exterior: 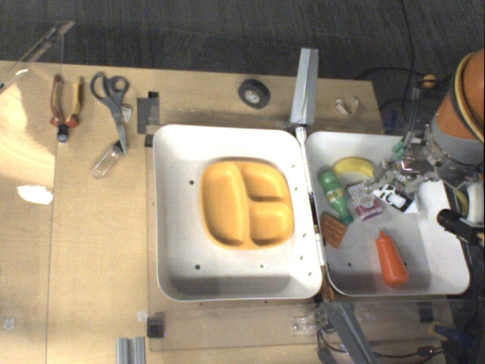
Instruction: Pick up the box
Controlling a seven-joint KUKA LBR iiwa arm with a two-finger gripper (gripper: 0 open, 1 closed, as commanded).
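Note:
The box [364, 201] is small, with white and purple print, and lies in the right bin [439, 275] near its middle. The gripper [393, 191] hangs over the same bin just right of the box, at the end of the grey arm with its orange band [464, 105]. Its tip is close to the box's right edge, and I cannot tell whether they touch.
Around the box lie a green bottle [333, 192], a yellow fruit [353, 167], a brown piece [333, 230] and an orange bottle [391, 258]. The left bin [182, 268] holds a yellow divided tray [247, 202]. Scissors [115, 105], pliers [64, 105] and a tape roll [254, 92] lie on the bench behind.

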